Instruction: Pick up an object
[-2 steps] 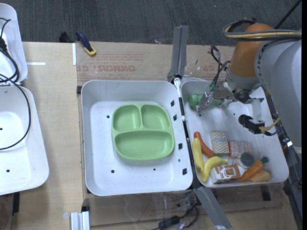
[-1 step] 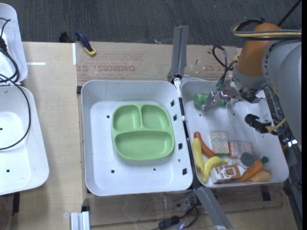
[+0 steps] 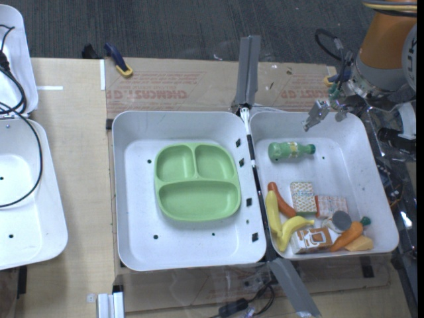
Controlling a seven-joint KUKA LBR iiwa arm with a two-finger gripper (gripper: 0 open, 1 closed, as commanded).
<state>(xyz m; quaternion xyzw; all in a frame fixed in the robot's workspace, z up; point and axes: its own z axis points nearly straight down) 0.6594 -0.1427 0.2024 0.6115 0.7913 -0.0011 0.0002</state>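
From the overhead camera I see two white bins side by side on the worktop (image 3: pixel 66 85). The left bin (image 3: pixel 132 244) holds a green tray (image 3: pixel 197 181) with three compartments, lying flat near its middle.

The right bin (image 3: pixel 351 144) carries the clutter. A green bottle (image 3: pixel 290 151) lies on its side near the far wall. Along the bin's left wall I see a banana (image 3: pixel 281 224), with an orange carrot (image 3: pixel 281 203) just beside it. Near them sit a small box (image 3: pixel 303 196), a packet (image 3: pixel 330 205) and a carton (image 3: pixel 313 239). A second carrot (image 3: pixel 349 235) lies at the near right corner, touching a yellow wedge (image 3: pixel 360 244).

My tool (image 3: pixel 318 114) hangs at the far rim of the right bin, above and right of the bottle, apart from every item. I cannot tell how it is set; nothing is visibly between them.
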